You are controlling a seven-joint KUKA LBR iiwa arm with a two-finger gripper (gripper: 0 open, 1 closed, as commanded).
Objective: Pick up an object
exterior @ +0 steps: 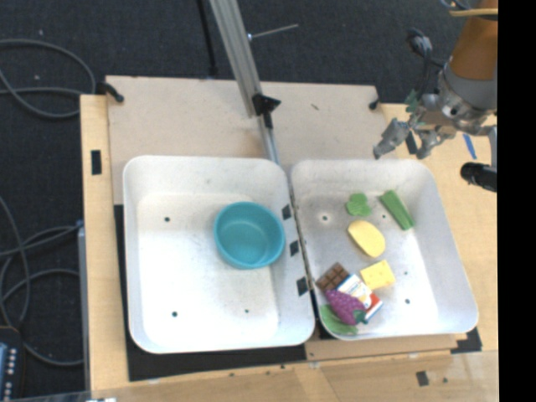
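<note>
Camera view | gripper [408,141] hovering past right bin's [448,224] far rim, fingers looking spread, gripping nothing | yellow oval piece [366,238] lying mid-bin, beside green block [396,209] | judging it light, rigid, smooth; pinching across its narrow width looking best

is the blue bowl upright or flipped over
Upright. The blue bowl sits in the left bin with its open mouth facing up; its rim and inner floor are visible, and nothing shows inside it.
</note>
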